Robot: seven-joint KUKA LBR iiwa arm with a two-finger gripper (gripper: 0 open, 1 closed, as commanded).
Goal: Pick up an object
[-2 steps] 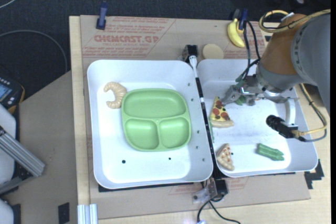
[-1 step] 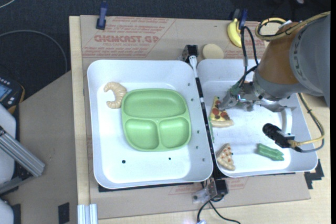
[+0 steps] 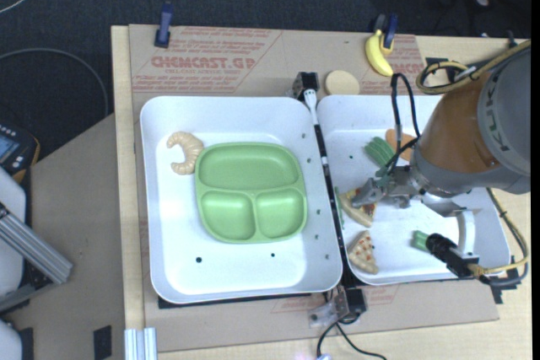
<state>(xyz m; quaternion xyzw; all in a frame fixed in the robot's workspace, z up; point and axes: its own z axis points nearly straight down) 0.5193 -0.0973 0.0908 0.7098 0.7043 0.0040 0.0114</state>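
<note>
Two pizza slices point(image 3: 358, 206) lie in the right bin point(image 3: 498, 219); the end effector point(image 3: 368, 196) hangs just above the upper one, finger state impossible to tell. Best descend squarely, straddling the slice's edges before pinching.

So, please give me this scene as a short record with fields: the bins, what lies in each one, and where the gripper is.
left bin: green divided plate; croissant beside the plate's upper-left corner
right bin: two pizza slices near the left wall, green toy piece, orange item partly hidden behind the arm
arm: reaches in from the right, over the right bin
gripper: low over the right bin, at the upper pizza slice; grasp cannot be judged
outside the bins: banana and round tan disc on the bench
</note>
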